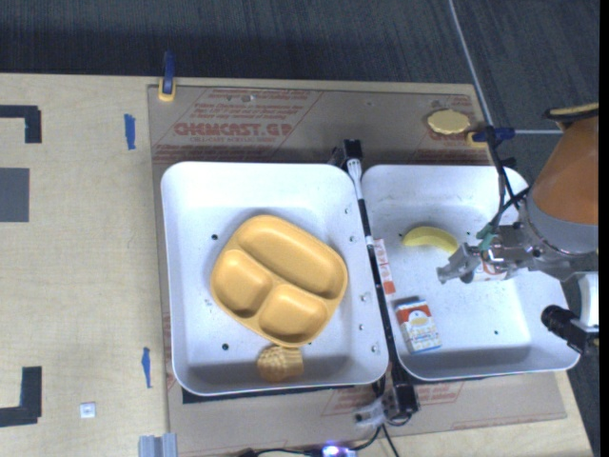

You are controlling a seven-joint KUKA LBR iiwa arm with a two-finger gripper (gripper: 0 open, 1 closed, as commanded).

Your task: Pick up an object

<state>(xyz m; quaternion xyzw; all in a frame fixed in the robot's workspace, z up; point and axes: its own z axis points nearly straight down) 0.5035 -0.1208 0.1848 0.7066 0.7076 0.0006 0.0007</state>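
I have the pincer (455, 270) low in the right bin (533, 346), holding nothing; its spread I cannot tell; the banana (429, 239) lies just beside it, ungrasped; pickup remains undone.

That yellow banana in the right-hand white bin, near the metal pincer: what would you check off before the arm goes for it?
1. Target in view: the yellow curved plastic banana lies uncovered in the right shallow white bin. Ok.
2. Pincer free of load: nothing shows at its tip. Ok.
3. Pincer over target: it sits below and right of the banana in the view, apart from it. Not ok.
4. Finger spread: too blurred to judge. Cannot tell.
5. Neighbours clear: the small red-and-white carton lies well away from the banana. Ok.
6. The large yellow sectioned plastic tray rests in the other bin, out of the way. Ok.
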